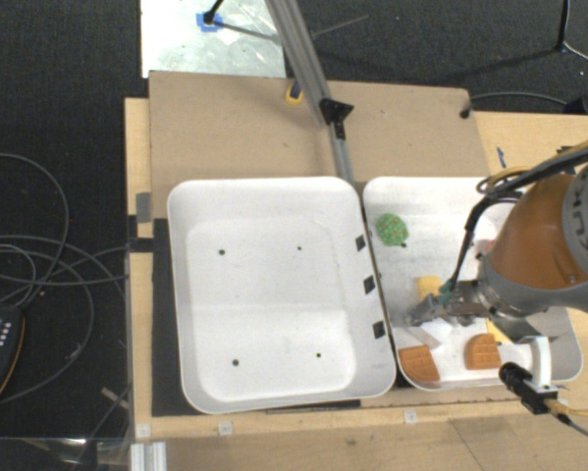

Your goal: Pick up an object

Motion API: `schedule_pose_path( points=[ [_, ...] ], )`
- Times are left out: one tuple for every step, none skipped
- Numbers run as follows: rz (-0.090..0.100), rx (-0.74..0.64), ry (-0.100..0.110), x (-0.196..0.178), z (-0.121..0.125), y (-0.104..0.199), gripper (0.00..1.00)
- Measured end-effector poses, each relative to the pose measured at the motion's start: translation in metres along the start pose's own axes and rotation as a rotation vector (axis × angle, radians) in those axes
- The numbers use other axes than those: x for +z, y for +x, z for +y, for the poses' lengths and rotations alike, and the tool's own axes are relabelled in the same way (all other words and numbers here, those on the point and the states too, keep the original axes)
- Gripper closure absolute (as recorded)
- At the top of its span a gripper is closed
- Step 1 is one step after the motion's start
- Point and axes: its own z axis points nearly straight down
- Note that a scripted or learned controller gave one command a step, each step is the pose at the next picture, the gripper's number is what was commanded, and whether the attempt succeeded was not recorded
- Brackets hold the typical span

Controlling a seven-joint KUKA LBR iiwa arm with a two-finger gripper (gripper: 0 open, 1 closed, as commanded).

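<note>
Low in the right-hand bin (559, 361), the pincer (423, 312) sits at the end of the grey arm (529, 253) with its dark tips pointing toward the divider between the two bins. From my screen I cannot tell how the tips stand, and I see nothing clearly lifted, so I judge the pick as not yet made: the grasp and the raise are both left to do.

Just above the pincer lies a small yellow piece (429, 286), smooth-looking and blocky. Farther above sits a green ball (392, 229), round with a rough, mottled surface. Below the pincer rests an orange wedge (420, 363), flat with a rounded edge; to its right, a squarish orange block (482, 352). Across the divider, the left bin (274, 292) is shallow, white, glossy plastic with rounded corners.
</note>
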Motion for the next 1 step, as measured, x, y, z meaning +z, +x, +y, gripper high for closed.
schedule_pose_path(
  points=[
    [-0.002,-0.001,-0.005,-0.0113,0.0015,-0.0007,1.00]
  ],
)
